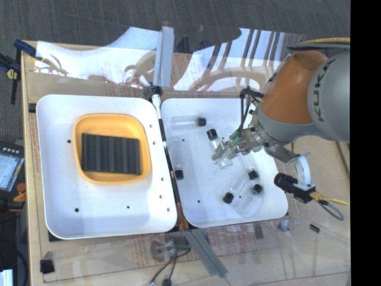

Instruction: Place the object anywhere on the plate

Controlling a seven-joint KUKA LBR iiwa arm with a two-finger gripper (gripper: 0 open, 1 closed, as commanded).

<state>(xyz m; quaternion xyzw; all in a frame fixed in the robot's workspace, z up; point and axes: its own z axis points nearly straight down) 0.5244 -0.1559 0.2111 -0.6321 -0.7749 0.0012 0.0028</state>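
Several small clear vials with black caps lie scattered in the right bin (196,210). One vial (186,122) lies near the bin's upper left corner, another vial (209,133) sits just below and right of it, and a small black cap (179,174) rests by the bin's left wall. Three more vials (244,189) are grouped near the lower right part of the bin, their caps close together.

The gripper (225,152) is down in the middle of the right bin, its clear fingers pointing toward the lower left. Something clear lies at its tip, but whether the jaws are closed on it or spread apart cannot be told from this angle.

The plate (111,126), yellow with a dark ribbed centre, sits in the left bin (101,216), well apart from the vials and the gripper.

The arm (309,94) comes in from the right, its orange band above the wrist tilted over the right bin's upper right corner, the grey wrist bent downward and leftward toward the gripper.
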